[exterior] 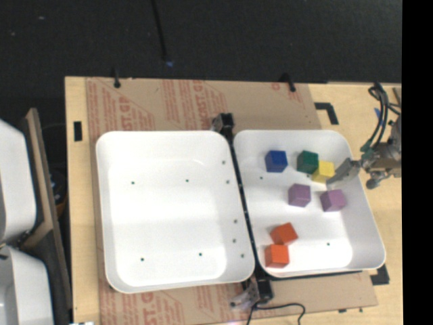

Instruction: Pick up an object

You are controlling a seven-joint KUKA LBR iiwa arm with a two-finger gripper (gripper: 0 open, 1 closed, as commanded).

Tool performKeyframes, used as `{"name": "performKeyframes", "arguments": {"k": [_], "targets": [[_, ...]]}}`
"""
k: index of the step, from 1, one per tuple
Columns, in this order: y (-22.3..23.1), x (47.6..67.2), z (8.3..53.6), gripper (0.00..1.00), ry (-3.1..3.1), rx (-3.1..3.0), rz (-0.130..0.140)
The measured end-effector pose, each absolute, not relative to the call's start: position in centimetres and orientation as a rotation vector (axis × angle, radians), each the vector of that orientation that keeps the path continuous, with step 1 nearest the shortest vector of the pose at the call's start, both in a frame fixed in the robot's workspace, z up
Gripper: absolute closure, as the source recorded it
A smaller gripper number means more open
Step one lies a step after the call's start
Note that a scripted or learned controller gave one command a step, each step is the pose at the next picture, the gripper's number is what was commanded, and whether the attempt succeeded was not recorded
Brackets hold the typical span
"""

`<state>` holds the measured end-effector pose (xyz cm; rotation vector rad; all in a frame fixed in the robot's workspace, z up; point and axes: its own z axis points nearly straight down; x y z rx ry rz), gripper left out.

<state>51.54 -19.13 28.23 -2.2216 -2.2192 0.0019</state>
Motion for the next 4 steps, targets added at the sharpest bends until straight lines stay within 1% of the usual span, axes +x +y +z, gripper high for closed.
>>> {"name": "performKeyframes", "arguments": {"k": [1,3,4], "targets": [[-19.1,51.6,28.4,0.00,-2.221,-2.223,-0.001],[-20.0,51.9,16.2,0.00,-2.218,-2.219,0.004],[-19.5,51.7,11.9,0.00,-2.219,-2.220,0.002]]}}
